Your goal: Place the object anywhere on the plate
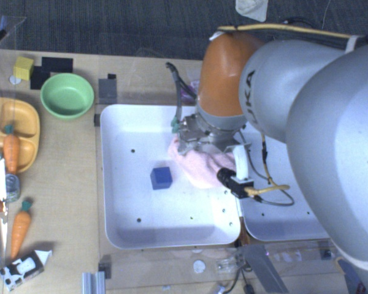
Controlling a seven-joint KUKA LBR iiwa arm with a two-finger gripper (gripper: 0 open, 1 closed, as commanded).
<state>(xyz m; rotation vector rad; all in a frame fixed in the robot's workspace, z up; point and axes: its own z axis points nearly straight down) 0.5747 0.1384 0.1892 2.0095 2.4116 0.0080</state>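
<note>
Jaws' state unclear above pink plate [199, 166]; small blue cube [161, 177] lies beside it.

Left bin [119, 225] smooth semi-gloss white plastic; blue cube [161, 177] matt; pink plate [199, 167] smooth plastic; tabletop [61, 195] pale matt wood; arm [319, 103] satin grey.

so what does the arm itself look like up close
The arm is bulky, rounded and light grey, with a glossy orange band above the wrist and dark lettering on the grey shell beside it. Below the band sits a metal-grey wrist mount leading to the gripper. A black cable runs along the top, and a thin yellowish wire loops near a black and white fitting at the wrist.
</note>
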